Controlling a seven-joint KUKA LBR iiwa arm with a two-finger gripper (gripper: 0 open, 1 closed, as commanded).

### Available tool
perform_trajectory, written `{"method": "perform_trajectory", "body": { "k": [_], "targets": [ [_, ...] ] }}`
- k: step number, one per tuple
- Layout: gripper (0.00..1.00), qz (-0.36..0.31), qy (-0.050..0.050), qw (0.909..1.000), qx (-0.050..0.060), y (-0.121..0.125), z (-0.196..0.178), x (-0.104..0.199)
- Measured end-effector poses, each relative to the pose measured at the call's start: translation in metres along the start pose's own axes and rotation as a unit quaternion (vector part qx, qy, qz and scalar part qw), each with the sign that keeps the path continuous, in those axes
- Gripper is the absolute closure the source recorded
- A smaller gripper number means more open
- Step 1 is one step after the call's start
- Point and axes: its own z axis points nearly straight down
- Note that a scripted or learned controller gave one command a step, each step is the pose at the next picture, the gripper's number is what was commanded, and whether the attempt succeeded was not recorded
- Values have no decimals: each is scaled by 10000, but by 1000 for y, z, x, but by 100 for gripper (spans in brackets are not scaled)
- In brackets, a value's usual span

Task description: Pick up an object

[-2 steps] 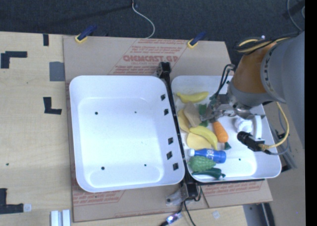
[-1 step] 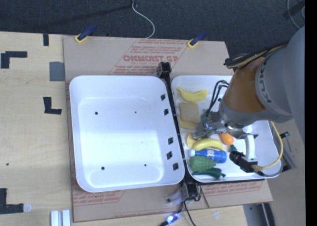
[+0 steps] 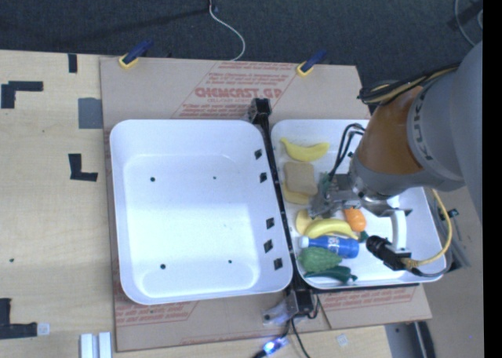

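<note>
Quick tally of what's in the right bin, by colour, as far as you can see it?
Yellow: 2, upper banana, lower banana
Tan: 1, block
Orange: 1, ball
Blue: 1, bottle
Green: 1, green item
Total: 6 visible; the arm hides part of the bin.

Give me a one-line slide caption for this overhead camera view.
Grey KUKA arm's gripper lowered into the right white bin among yellow bananas, beside the left white bin.
</note>
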Motion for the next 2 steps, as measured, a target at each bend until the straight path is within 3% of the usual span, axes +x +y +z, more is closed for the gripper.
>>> {"method": "perform_trajectory", "body": {
  "k": [1, 2],
  "targets": [
    [100, -1, -8, 10000, -27, 27, -17, 2],
    [100, 23, 2, 10000, -15, -53, 17, -4]
  ]
}}
